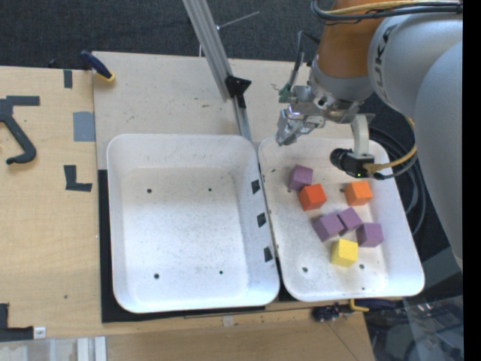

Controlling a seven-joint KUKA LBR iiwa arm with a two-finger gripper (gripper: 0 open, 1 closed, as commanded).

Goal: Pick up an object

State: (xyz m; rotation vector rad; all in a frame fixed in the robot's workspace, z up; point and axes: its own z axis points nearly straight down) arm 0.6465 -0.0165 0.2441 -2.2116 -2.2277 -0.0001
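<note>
We see the bench (165, 89) first, pale wood, bearing two white bins side by side. The left bin (184, 224) shows its speckled floor. The right bin (391, 277) holds seven small blocks.

The arm (406, 43) comes in from the right, grey with its orange band at the top of the view. A slanted metal rail (214, 43) runs down from the top towards the seam between the bins.

The gripper (288, 135) hangs over the far left corner of the right bin, just above its rim. We cannot tell from this angle how it is set, and we see no block in it.

The blocks lie apart from the gripper, towards the bin's middle and right. Nearest to it is a purple block (301, 177), with a red-orange block (313, 195) touching or just beside it below. An orange block (358, 192) sits to the right. Lower down, three purple ones cluster: one on the left (328, 226), one in the middle (349, 218), one on the right (370, 234). A yellow block (345, 252) lies just below them.
</note>
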